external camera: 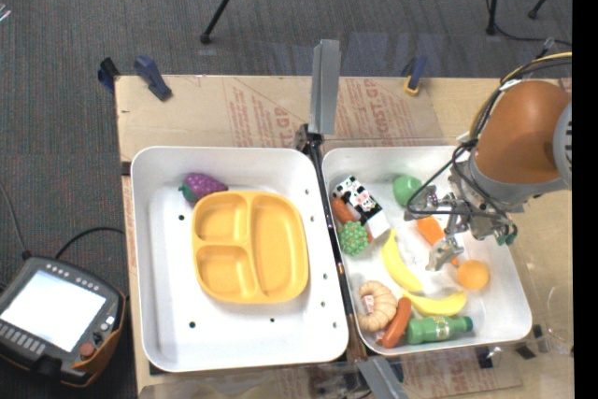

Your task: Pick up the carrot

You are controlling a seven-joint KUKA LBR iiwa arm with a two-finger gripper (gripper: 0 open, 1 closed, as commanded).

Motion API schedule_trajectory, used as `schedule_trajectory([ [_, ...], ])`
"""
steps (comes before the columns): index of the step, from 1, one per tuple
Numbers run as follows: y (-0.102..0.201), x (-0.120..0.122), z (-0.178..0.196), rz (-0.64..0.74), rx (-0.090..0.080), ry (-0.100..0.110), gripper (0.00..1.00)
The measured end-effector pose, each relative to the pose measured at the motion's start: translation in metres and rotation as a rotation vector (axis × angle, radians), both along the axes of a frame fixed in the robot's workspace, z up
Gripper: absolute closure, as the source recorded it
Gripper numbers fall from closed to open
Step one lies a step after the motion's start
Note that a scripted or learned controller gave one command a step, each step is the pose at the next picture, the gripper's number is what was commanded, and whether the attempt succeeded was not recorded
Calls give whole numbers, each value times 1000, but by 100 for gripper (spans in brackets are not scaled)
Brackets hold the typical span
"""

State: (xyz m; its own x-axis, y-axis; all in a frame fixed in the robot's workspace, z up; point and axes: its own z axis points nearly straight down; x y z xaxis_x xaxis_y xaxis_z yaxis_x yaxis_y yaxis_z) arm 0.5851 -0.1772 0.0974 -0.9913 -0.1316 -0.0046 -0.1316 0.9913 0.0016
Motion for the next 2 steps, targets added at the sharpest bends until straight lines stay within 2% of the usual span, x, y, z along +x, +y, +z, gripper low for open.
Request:
schedule_trajectory([
  [1, 2, 2, 11, 6, 0, -5, 100],
  [2, 3, 2, 10, 6, 1, -4, 0],
])
